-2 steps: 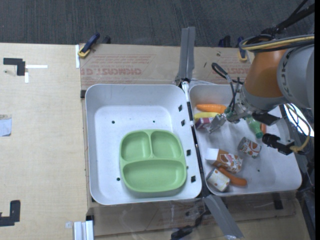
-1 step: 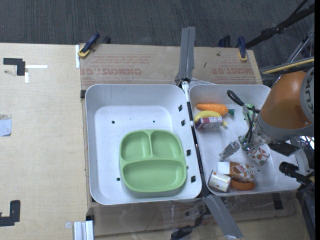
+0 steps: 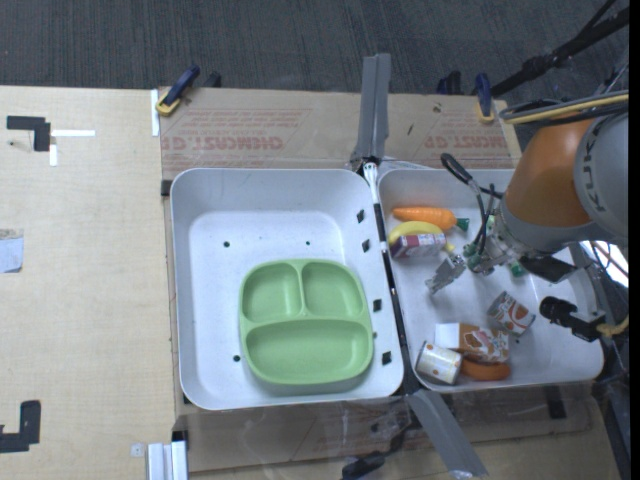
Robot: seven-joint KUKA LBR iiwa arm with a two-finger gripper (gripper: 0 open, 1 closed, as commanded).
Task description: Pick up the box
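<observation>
Nearest you, at the lower right of the frame, a white cup (image 3: 440,361) lies on its side in the right bin (image 3: 590,368), touching a red-orange item (image 3: 486,368). Just above these lies the box (image 3: 511,314), a small white-and-orange carton, tilted. Locate the gripper (image 3: 447,272) left of the box, low over the bin floor; its jaws appear slightly parted with nothing between them. A banana (image 3: 417,232) and carrot (image 3: 423,214) lie higher up. The left bin (image 3: 200,268) holds a green divided plate (image 3: 305,321).
</observation>
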